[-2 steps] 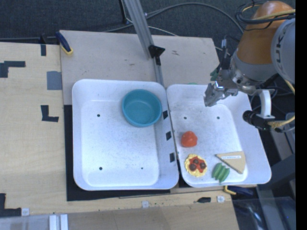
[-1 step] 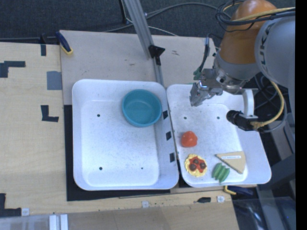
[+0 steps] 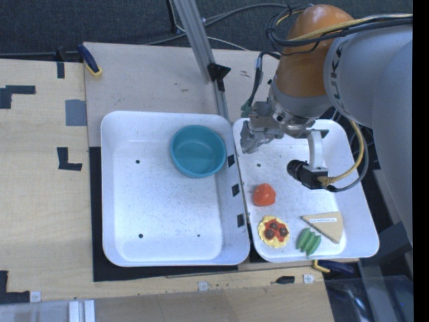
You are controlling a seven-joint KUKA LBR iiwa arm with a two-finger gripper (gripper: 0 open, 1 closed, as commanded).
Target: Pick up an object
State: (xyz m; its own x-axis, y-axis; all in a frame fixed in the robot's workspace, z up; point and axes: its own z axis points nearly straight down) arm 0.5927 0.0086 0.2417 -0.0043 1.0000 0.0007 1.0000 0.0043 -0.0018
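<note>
Camera view, fixed overhead. Gripper [image 3: 257, 137]: dark metal, at right bin [image 3: 355, 180] far-left corner, wrist bulk above; grip state cannot be told. Left bin [image 3: 134, 200]: glossy speckled white plastic, round teal bowl [image 3: 198, 151]. Right bin near end: red tomato-like lump [image 3: 264, 194], small round pizza toy [image 3: 273, 231], green pods [image 3: 308, 241], tan wedge [image 3: 324, 225]. Tabletop [image 3: 40, 146]: pale wood.

One fixed camera above the bench [image 3: 40, 180], slanting down, both bins [image 3: 120, 180] visible
</note>
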